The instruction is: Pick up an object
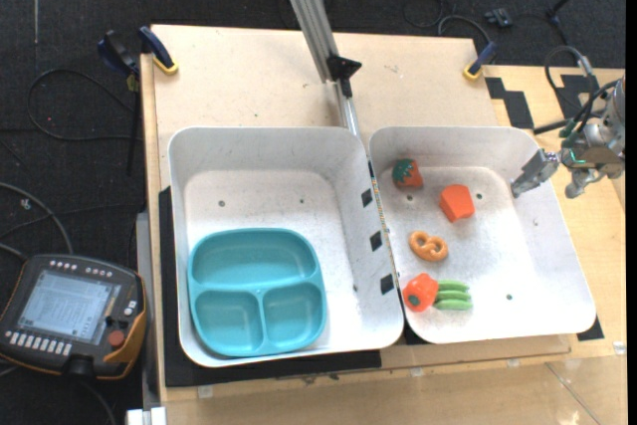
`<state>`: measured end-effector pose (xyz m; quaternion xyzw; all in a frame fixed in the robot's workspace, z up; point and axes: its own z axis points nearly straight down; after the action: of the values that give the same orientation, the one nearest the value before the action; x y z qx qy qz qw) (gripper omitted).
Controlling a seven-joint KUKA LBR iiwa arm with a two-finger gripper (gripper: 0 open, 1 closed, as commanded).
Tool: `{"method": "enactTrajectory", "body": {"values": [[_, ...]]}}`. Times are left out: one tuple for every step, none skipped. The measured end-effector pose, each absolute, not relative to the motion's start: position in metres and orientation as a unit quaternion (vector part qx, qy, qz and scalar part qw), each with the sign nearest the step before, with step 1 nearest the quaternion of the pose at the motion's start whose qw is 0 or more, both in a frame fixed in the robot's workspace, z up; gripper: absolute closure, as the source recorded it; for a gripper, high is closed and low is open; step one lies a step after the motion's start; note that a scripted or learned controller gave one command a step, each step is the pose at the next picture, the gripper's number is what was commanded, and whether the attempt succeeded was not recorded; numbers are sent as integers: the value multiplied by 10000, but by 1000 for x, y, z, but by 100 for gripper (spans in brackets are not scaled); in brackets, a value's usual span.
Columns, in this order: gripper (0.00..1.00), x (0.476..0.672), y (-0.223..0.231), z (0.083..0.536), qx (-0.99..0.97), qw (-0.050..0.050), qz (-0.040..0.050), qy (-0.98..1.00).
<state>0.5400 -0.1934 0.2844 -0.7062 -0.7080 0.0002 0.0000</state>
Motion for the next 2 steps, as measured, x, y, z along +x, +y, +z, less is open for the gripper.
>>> {"method": "enactTrajectory", "body": {"values": [[0, 611, -119, 186, -7040, 31, 6, -7102], [0, 606, -103, 213, -7053, -8, -10, -7089]]}}
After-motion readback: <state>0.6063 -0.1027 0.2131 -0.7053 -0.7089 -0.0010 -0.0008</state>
